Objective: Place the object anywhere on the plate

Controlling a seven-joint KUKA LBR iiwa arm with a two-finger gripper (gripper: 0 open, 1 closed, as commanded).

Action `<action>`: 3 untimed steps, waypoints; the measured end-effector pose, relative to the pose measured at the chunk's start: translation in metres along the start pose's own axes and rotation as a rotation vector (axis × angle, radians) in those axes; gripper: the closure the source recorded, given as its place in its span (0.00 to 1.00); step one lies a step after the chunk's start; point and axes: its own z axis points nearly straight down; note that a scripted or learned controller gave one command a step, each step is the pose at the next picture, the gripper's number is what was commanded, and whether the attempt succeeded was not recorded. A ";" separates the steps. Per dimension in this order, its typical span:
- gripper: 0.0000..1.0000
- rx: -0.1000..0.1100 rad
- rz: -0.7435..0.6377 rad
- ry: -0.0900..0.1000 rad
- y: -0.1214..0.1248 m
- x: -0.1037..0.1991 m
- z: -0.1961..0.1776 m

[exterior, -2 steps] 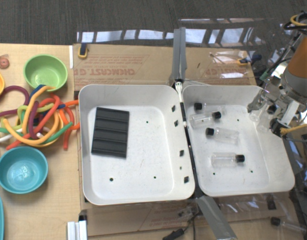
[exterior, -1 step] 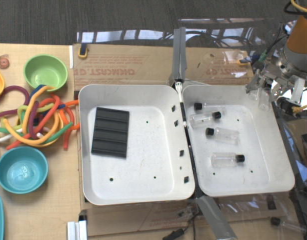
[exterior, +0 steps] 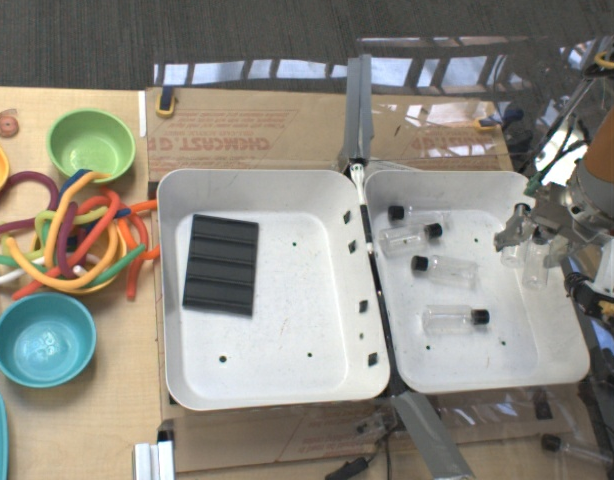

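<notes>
Pincer (exterior: 530, 240): right side of frame, over right bin (exterior: 547, 373), grip state I cannot tell
Plate (exterior: 221, 265): black, in left bin (exterior: 272, 393)
Vials (exterior: 455, 319): four, scattered in right bin

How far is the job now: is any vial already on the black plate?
Nothing looks done: the black ribbed plate in the left bin carries nothing. In hand: the gripper is at the right bin's right edge, seemingly around a clear vial. Left: carrying it to the plate. Four capped vials lie in that bin.

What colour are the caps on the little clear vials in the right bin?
Black. The vials in the right bin each have a black cap, seen in the camera view.
</notes>
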 end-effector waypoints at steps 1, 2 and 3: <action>1.00 0.002 -0.049 0.001 -0.061 -0.023 0.031; 1.00 0.000 -0.006 0.000 -0.013 -0.030 -0.004; 1.00 0.002 -0.126 0.001 -0.060 -0.045 0.027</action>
